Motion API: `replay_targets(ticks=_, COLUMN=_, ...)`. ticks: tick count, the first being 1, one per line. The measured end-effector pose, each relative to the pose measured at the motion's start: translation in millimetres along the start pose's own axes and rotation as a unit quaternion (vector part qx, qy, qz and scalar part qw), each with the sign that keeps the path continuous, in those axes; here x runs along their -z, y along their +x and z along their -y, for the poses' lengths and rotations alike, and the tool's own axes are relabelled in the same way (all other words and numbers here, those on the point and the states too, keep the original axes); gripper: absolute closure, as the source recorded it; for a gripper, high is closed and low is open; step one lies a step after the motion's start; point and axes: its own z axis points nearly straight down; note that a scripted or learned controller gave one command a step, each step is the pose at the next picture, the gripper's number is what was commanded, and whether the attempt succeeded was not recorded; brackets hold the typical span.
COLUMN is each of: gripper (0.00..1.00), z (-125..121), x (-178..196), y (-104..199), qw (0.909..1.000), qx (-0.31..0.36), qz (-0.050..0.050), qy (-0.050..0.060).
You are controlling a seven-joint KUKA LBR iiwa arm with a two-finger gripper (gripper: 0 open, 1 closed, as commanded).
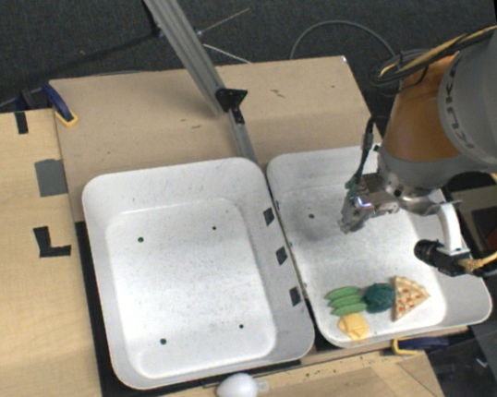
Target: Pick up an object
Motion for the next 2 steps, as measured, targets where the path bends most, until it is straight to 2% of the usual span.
replay_targets(ticks=1, gripper=1.0, z=-11, x=54, y=3, qw=1.0, qx=0.0, qz=0.0, qy=-0.001)
replay_targets(ticks=2, gripper=1.0, z=-13, x=107, y=3, qw=1.0, qx=0.0, qz=0.0, qy=-0.001)
